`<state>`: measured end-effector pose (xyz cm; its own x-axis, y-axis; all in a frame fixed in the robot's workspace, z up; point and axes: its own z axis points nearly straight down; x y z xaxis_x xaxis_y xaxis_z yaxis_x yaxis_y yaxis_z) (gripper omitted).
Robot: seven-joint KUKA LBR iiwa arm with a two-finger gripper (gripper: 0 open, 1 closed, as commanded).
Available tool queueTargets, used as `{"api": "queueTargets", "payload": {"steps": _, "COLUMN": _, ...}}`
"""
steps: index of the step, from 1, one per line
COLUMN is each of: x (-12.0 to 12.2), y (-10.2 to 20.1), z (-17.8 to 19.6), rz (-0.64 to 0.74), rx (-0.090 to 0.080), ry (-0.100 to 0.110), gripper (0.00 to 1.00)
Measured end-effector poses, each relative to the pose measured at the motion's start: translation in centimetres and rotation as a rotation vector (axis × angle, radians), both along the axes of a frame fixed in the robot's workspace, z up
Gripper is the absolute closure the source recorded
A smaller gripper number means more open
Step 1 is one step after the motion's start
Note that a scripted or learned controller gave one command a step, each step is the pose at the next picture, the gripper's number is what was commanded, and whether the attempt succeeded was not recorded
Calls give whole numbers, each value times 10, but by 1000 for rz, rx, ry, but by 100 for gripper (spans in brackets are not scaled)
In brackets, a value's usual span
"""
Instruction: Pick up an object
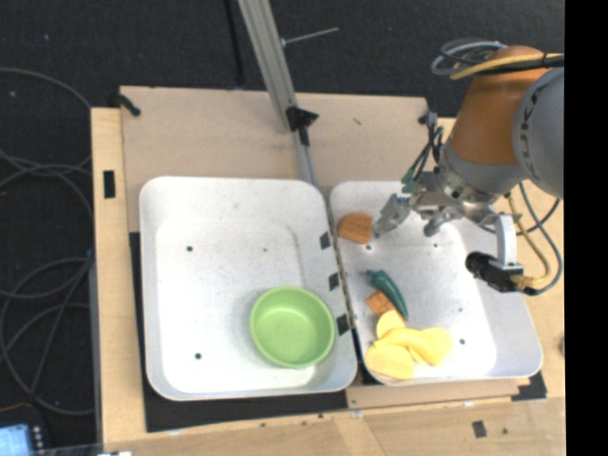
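Camera view: green bowl (293,326), yellow pieces (408,348)

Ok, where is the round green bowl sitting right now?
The round green bowl sits in the left white bin, in its near right corner, just across the divider from the yellow objects in the right bin.

Just left of the end effector (414,215), which is grey metal, lies an orange-brown rounded piece (355,227). Below it sit a dark green object (388,290), a small brown block (379,303) and a pale yellow heap (408,345). Both bins (190,212) are white with fine dark speckles. Far to its lower left, the bowl (292,325) is light green. The table (209,131) is tan.
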<state>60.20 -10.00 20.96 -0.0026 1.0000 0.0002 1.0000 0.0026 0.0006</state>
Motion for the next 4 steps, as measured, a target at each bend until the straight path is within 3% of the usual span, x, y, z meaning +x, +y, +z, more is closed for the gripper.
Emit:
{"api": "queueTargets", "payload": {"steps": 1, "x": 0, "y": 0, "z": 0, "rz": -1, "rx": 0, "ry": -1, "gripper": 0}}
{"api": "queueTargets", "payload": {"steps": 3, "x": -1, "y": 3, "z": -106, "rz": -5, "rx": -1, "ry": 6, "gripper": 0}}
{"api": "queueTargets", "payload": {"steps": 4, "x": -1, "y": 2, "z": -109, "rz": -5, "rx": -1, "ry": 1, "gripper": 0}}
